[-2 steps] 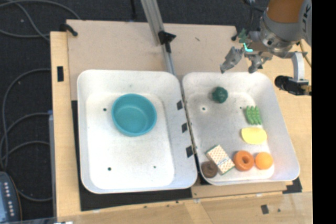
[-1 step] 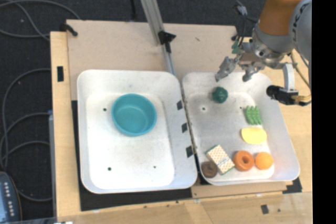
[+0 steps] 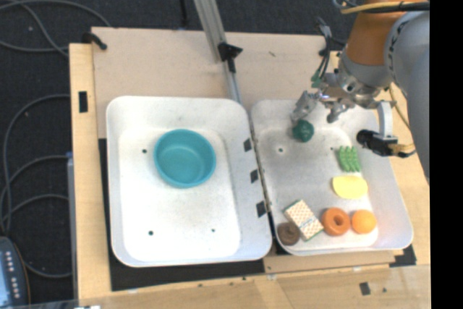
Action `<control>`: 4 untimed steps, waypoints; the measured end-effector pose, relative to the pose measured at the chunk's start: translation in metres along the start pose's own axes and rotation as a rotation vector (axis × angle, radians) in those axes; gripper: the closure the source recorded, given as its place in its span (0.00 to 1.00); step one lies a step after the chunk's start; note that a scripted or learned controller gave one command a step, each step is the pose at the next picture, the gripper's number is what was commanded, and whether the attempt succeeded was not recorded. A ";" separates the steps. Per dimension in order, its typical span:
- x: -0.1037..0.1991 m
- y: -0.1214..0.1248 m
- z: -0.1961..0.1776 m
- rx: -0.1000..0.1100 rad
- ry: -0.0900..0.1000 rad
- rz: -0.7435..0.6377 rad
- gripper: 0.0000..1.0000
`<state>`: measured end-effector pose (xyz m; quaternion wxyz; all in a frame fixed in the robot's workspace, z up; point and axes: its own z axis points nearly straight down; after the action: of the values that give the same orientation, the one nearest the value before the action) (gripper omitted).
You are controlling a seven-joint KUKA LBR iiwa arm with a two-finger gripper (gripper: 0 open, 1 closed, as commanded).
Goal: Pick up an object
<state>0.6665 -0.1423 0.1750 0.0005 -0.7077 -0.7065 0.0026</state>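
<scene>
My gripper (image 3: 319, 111) hangs over the far end of the right bin (image 3: 318, 168), its fingers (image 3: 302, 107) spread open with nothing between them. A dark green ball (image 3: 303, 131) lies just below the left finger, apart from it as far as I can tell. Further along the right bin lie a green ridged piece (image 3: 349, 158), a yellow piece (image 3: 350, 187), an orange ring (image 3: 335, 221), an orange ball (image 3: 363, 221), a patterned block (image 3: 303, 219) and a small brown ring (image 3: 289, 232).
A teal bowl (image 3: 185, 157) sits in the left bin (image 3: 130, 228). A slanted metal post (image 3: 210, 11) rises from behind the bins' dividing line. The arm's orange band (image 3: 376, 22) stands above the right bin's far corner.
</scene>
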 end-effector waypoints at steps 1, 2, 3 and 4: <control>-0.004 0.001 0.063 0.001 0.000 0.001 0.00; -0.005 0.003 0.047 -0.009 0.000 0.002 1.00; -0.008 -0.004 -0.002 -0.010 0.002 0.000 1.00; -0.009 -0.004 -0.033 -0.009 0.003 -0.002 1.00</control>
<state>0.6631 -0.1512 0.2078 -0.0018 -0.7070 -0.7072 -0.0016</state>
